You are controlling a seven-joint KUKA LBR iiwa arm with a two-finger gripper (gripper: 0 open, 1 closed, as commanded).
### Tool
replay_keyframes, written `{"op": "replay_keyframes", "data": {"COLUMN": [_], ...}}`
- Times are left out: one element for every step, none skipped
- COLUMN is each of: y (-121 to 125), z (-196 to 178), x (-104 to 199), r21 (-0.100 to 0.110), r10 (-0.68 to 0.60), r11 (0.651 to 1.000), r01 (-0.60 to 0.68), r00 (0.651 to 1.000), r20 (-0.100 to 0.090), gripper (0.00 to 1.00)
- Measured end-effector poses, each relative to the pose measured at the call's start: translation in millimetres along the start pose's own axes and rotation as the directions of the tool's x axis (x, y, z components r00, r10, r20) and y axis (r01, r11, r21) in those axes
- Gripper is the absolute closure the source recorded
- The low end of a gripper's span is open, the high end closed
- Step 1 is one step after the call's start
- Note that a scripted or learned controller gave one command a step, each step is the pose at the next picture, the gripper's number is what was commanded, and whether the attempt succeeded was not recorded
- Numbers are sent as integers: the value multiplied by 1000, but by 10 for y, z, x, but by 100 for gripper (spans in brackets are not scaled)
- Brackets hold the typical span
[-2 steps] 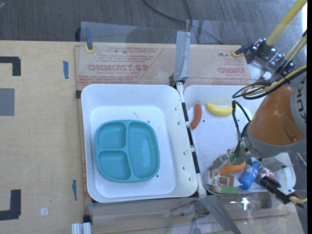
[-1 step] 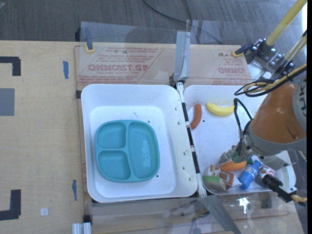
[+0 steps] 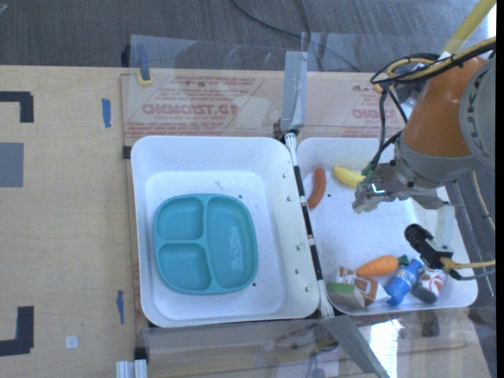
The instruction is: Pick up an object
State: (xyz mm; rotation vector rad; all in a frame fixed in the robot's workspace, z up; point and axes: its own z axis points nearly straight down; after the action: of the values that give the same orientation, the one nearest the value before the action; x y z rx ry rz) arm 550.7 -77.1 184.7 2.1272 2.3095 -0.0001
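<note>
In the right bin point(image 3: 346, 235), an orange-red sausage point(image 3: 316, 187) lies by the left wall, with a yellow banana point(image 3: 346, 176) just to its right. My gripper point(image 3: 368, 198) hangs over the bin's upper middle, just right of and below the banana, and I see nothing held in it. Along the bin's front edge lie an orange carrot point(image 3: 378, 265), a blue bottle point(image 3: 402, 282) and a small brown and white carton point(image 3: 354, 287).
The left bin point(image 3: 150, 164) holds a teal divided plate point(image 3: 205, 242). A small red and white item point(image 3: 432, 277) and a dark one point(image 3: 425, 294) sit at the right bin's front right corner. The arm covers that bin's upper right.
</note>
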Motion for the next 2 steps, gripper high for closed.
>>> {"op": "replay_keyframes", "data": {"y": [827,827], "z": [-44,-44], "x": [-137,-137], "r21": [1,1], "r10": [78,78], "r11": [997,997], "r01": [-78,-78], "r00": [997,997], "r20": [0,0], "gripper": [100,0]}}
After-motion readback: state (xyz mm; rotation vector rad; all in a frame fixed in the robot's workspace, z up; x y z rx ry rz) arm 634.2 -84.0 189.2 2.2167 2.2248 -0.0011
